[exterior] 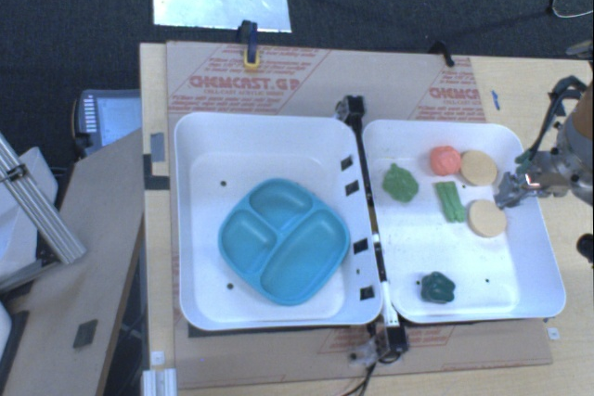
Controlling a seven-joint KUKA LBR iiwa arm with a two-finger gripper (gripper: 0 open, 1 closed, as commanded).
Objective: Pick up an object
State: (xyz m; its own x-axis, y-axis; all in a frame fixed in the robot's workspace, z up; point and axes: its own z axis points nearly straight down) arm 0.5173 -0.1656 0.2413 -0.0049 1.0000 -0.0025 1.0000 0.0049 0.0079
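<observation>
We see the gripper (510, 192) reaching in from the right over the right bin (534, 292), low above its right wall; whether its jaws stand wide or narrow we cannot tell, and nothing shows between them.

Just below and to the left of the jaws lies a tan round disc (486, 219), nearly touching the fingertips. Just above and left sits a second tan disc (479, 168), with an orange-red round piece (445, 160) touching its far side. Further left of the jaws a green strip (451, 201) lies at a slant, and beyond it a leafy green piece (401, 184). Well below and left, near the bin's front wall, rests a dark green lump (437, 288).

The two discs crowd the jaws on the left; the bin's right rim runs close beneath the arm. Open floor lies below the jaws, between the lower disc and the dark green lump.

Far to the left, past the clipped divider, the left bin (200, 227) holds a blue compartment plate (282, 240).
</observation>
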